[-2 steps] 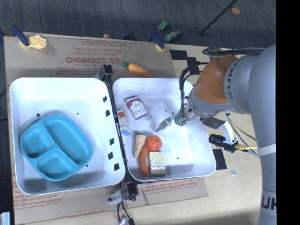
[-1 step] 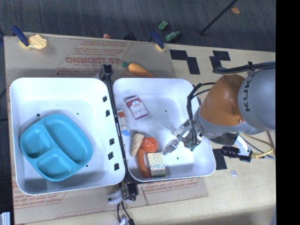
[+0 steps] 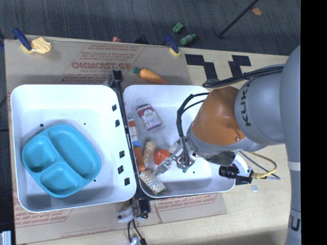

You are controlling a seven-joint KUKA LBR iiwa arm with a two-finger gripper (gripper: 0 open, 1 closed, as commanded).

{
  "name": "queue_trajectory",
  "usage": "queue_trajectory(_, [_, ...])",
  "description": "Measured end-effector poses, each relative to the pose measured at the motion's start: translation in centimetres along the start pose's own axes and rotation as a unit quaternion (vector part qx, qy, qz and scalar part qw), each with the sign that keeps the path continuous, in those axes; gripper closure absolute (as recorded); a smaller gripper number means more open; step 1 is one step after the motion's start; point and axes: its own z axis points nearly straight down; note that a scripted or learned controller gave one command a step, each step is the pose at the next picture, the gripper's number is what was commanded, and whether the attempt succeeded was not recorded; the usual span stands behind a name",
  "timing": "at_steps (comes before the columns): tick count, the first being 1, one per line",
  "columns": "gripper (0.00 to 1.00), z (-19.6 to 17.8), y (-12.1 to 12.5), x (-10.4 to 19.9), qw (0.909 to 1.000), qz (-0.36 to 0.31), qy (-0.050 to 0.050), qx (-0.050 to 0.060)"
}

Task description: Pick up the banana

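The end effector (image 3: 173,160) of a grey KUKA arm (image 3: 260,111) hangs low inside the right-hand bin (image 3: 168,93), its tip down among a cluster of small objects near the bin's front left corner; whether it is spread or closed on anything cannot be told from this angle, since the orange-banded wrist (image 3: 217,121) hides much of it. The task's banana cannot be picked out with confidence: a pale, elongated item (image 3: 149,152) lying just left of the tool, beside a small red object (image 3: 161,155), may be it, but the shape is too blurred to confirm. A red-labelled packet (image 3: 148,117) rests further back in the same bin, well clear of the tool, and a patterned object (image 3: 152,182) sits at the front edge. The clutter appears heaped against the divider, which likely explains the arm's steep reach across the bin. In the left-hand bin (image 3: 30,98) lies a blue compartment tray (image 3: 60,160). Both bins sit on cardboard sheets (image 3: 92,60) over a pale desk (image 3: 255,218); a toy carrot (image 3: 150,76) lies on the cardboard behind them, and dark carpet (image 3: 102,9) stretches beyond, with a few small items scattered on it.
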Motion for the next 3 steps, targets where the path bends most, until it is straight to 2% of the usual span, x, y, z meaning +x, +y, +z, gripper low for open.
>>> queue_trajectory(1, [0.0, -10.1, 7.0, 0.2, 0.9986, -0.053, -0.002, 0.0])
queue_trajectory(2, [0.0, -10.0, 11.1, 11.6, 0.9956, 0.093, 0.0, 0.002])
queue_trajectory(3, [0.0, -10.0, 6.1, 8.2, 0.9991, -0.041, 0.0, 0.001])
